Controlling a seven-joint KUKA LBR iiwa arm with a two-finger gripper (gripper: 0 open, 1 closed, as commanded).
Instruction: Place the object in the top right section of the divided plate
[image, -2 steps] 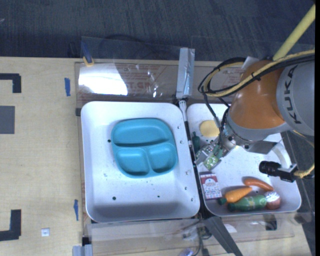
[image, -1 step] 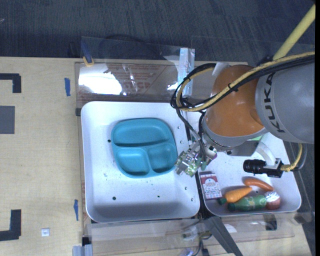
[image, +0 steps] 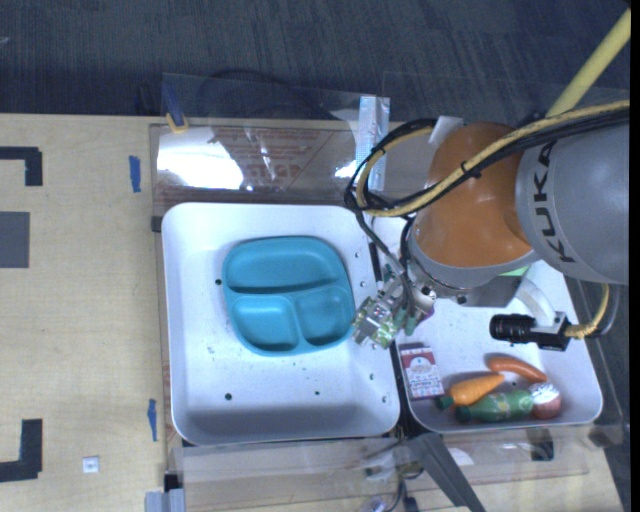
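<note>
Item: small greenish object (image: 378, 322), being pinched in the pincer (image: 383, 320). Blue divided plate (image: 288, 293) is lying just left of it. Advised: object is being kept level, released over the top right section (image: 328, 262).

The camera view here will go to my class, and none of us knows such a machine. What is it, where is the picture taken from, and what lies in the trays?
It is a grey robot arm with an orange band, seen from a fixed camera above, reaching in from the right. Its end effector hangs between two white trays. The left tray holds a blue divided plate. The right tray holds a small red box, a toy carrot and other toy foods. Whether anything is held is unclear.
</note>
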